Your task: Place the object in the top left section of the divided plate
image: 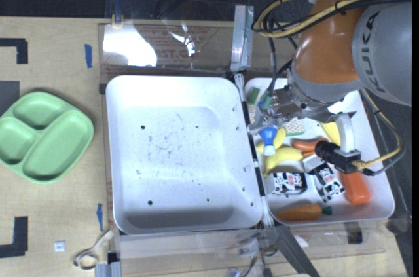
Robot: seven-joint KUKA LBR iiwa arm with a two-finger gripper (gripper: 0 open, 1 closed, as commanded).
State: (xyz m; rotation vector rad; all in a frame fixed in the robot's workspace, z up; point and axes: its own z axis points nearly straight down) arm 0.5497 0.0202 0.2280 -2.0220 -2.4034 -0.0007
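Divided plate (43, 136), pale green, sits on the wooden bench (59, 33) well left of both white bins. The left bin (177, 89) stands beside the right bin (380, 203), which holds a jumble of toys, among them a yellow banana (283, 158) and an orange carrot (300, 211). The grey arm's gripper (283, 107) hangs over that jumble; whether it is clenched cannot be told.

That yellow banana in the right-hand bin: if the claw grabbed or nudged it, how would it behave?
The banana looks like a smooth plastic toy, so probably light and stiff, and perhaps slippery. Its curved shape might let it rock or twist away when pushed. It lies crowded against other toys in the right bin, so they would likely shift with it.
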